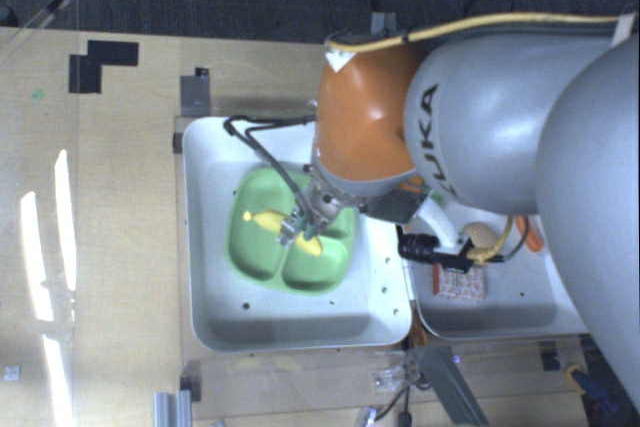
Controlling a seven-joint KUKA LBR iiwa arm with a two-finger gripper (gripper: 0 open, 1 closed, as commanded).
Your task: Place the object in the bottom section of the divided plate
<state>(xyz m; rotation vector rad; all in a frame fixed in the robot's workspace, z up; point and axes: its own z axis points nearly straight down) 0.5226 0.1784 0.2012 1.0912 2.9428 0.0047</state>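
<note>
A green divided plate (262,255) lies in the left white bin (290,325). A yellow, banana-like object (262,220) rests on the plate and stretches from the left section toward the lower right section. My gripper (298,233) is low over the middle of the plate, right on top of the yellow object and covering its middle. The grey arm, with its orange band (365,120), hides the plate's upper right part.
The right bin (490,320) holds a small red-patterned card (460,283), a tan round item (481,236) and an orange piece (532,237), partly under the arm. A black cable (255,137) runs from the wrist across the left bin's back.
</note>
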